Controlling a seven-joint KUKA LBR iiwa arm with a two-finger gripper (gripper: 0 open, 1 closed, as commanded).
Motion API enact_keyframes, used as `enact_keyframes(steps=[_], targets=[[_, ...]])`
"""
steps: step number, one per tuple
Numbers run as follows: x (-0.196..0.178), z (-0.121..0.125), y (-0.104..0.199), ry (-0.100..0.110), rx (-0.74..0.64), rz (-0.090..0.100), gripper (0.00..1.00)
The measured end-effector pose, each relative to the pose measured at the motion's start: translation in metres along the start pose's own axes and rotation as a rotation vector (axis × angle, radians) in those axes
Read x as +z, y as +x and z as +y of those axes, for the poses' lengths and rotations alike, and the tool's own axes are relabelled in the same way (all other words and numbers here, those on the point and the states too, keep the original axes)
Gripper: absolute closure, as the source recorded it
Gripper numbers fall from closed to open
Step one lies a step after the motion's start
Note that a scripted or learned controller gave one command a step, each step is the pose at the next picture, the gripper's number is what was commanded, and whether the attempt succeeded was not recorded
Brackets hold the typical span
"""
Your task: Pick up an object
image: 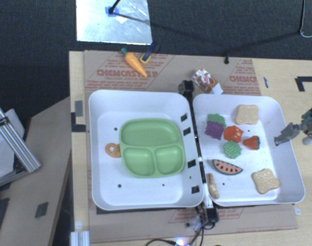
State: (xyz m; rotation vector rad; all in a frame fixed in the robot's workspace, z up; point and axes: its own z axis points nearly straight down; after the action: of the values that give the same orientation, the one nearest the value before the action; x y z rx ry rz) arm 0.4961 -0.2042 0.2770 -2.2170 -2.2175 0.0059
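Gripper (280, 138) seen at right rim of right bin (294, 174), nothing held; finger state cannot be told. Nearest pickable item judged toy strawberry (252, 142), lying just leftward of gripper, inside bin, beside orange toy (233, 134). Toast slice (265, 180) placed below-left.

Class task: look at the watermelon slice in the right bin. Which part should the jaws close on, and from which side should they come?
The watermelon slice lies flat, so coming straight down from above looks best. Close the jaws across its narrow width, rind edge to flat edge, near the middle. Bare bin floor around it leaves room.
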Motion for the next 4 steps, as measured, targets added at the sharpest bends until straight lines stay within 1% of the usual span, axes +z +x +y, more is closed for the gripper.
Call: enact_keyframes(steps=[1, 2, 3, 4], targets=[[-0.005, 0.002, 0.001, -0.009, -0.003, -0.002, 0.00], [0.058, 0.000, -0.002, -0.004, -0.001, 0.000, 0.00], [0.101, 0.006, -0.002, -0.004, -0.001, 0.000, 0.00], [0.159, 0.002, 0.007, -0.003, -0.001, 0.000, 0.00]])
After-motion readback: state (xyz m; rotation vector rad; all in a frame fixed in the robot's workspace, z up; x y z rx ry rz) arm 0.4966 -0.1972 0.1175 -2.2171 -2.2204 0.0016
